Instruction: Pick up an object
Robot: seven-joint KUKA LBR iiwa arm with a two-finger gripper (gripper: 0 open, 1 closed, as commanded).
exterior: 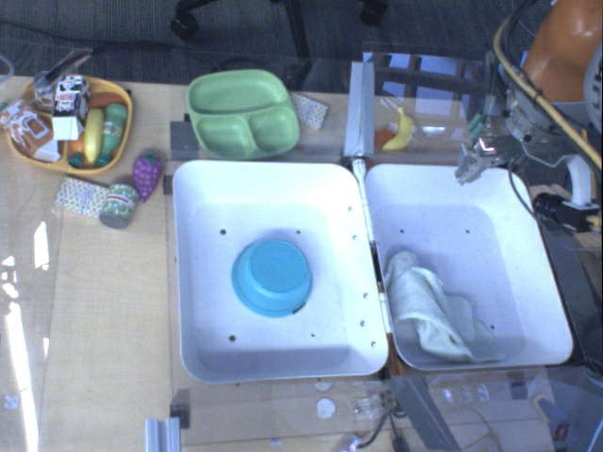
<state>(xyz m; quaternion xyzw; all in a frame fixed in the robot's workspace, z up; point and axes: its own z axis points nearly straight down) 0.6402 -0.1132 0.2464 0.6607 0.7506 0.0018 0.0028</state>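
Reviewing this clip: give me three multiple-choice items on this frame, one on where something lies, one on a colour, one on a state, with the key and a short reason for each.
1. Where does the crumpled cloth lie?
A. In the left bin
B. In the right bin
C. On the wooden bench

2. What colour is the bowl in the left bin?
A. Blue
B. Red
C. Yellow

3. How does the gripper stand to the cloth?
A. Pressed onto it
B. Lifting it
C. Apart from it, near the far edge of the right bin

Key: 1 B, the cloth sits in the near part of the right bin. 2 A, the round bowl is plainly blue. 3 C, bare white bin floor lies between gripper and cloth.
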